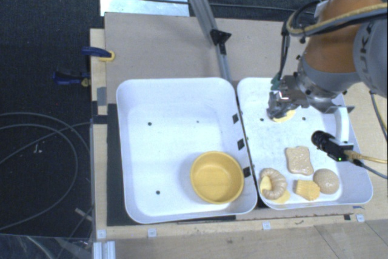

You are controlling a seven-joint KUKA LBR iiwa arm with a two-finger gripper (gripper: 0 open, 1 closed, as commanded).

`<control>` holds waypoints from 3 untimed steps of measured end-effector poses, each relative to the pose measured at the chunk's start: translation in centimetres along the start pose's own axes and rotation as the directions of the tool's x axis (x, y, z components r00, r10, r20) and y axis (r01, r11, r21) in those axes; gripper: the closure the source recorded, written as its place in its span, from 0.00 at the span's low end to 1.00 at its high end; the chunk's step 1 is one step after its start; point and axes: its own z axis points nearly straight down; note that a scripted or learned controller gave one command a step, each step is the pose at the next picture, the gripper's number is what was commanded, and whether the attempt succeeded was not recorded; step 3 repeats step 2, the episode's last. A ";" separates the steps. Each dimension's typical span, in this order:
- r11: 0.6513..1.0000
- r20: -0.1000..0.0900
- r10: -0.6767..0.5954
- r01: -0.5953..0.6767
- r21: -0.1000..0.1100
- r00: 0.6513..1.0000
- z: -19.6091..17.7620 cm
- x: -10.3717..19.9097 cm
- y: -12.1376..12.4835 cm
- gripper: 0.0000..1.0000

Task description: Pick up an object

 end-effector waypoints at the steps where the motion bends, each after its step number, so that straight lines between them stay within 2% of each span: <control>1: 1.000 0.000 0.000 0.000 -0.002 1.000 -0.2 4.7 0.8 1.00; 2: 1.000 0.000 -0.001 0.001 -0.001 1.000 1.3 10.7 2.5 1.00; 3: 1.000 0.000 -0.001 0.001 -0.001 1.000 1.3 10.7 2.5 1.00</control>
